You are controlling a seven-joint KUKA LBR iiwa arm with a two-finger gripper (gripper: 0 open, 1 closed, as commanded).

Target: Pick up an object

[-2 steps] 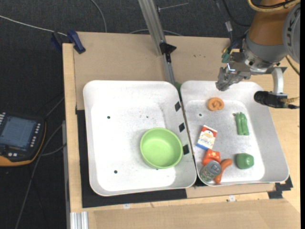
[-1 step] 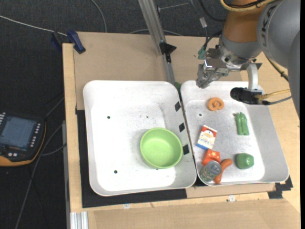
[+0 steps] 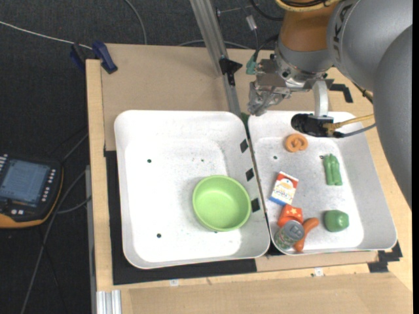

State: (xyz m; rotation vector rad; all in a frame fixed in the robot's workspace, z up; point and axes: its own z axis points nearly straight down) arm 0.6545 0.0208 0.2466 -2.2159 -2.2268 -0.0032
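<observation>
Right bin holds an orange ring, just below the pincer, grip unclear.

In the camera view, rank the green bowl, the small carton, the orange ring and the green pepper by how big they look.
1. Green bowl, largest by far.
2. Small carton.
3. Green pepper and orange ring: too alike to rank; the ring also lies farther from the camera.

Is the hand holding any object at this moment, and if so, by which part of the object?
Nothing is seen held. The hand hangs above the far rim of the bins, and no object is seen between its fingers. Open or shut cannot be told.
</observation>
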